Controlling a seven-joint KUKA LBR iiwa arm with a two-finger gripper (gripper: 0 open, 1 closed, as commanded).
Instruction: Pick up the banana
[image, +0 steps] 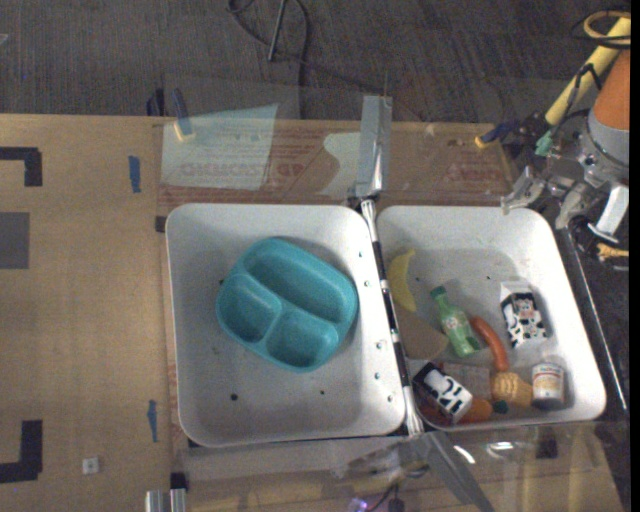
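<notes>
Cow-print carton (442, 390) at front, banana (402, 279) by divider, hand (545, 190) above right bin (470, 228)

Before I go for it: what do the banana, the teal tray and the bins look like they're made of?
Banana: probably toy plastic, pale uniform yellow, smooth, no spots.
Teal tray: likely moulded plastic, one flat colour, rounded compartments, soft sheen.
Bins: seemingly white plastic, shallow, rounded corners, dull gloss.
</notes>
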